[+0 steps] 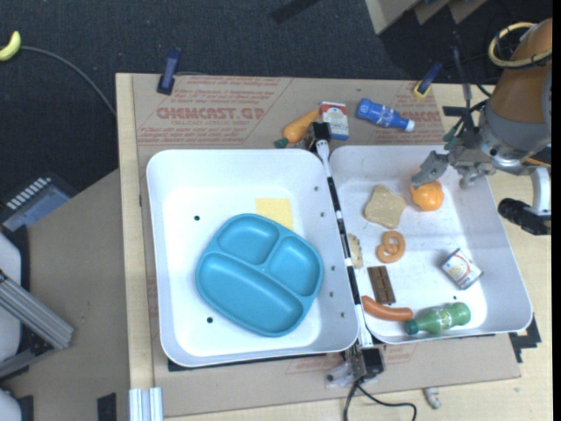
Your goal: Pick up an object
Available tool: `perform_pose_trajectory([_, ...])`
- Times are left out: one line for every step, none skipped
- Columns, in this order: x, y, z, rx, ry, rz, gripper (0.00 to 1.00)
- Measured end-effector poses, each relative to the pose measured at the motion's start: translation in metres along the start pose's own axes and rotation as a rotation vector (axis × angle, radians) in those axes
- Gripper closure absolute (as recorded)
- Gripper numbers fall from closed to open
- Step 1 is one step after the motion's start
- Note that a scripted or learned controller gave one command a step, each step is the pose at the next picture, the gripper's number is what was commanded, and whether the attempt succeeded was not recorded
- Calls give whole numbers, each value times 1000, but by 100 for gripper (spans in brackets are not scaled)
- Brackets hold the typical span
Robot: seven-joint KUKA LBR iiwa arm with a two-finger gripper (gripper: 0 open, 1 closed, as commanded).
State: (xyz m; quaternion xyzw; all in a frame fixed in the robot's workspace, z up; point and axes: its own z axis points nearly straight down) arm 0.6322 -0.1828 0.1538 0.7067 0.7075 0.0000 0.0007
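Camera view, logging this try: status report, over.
Gripper low in the right bin, jaws at the orange, grasp unconfirmed. Bread slice close beside it. Nothing lifted.

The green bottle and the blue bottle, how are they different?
The green bottle lies inside the right bin, near its front edge; the blue bottle lies outside both bins, on the board behind them. The green bottle is green all over, while the blue bottle has a white cap end. The green bottle rests beside a sausage; the blue bottle is near a small carton. Both lie on their sides.
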Motion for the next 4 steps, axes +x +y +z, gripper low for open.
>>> perform_pose_trajectory([-11,12,68,-2,0,0,0])
perform_pose_trajectory([-12,14,54,-10,-5,-1,100])
perform_pose_trajectory([100,11,-32,-2,2,-1,100])
perform_pose_trajectory([125,-28,-75,2,2,-1,100])
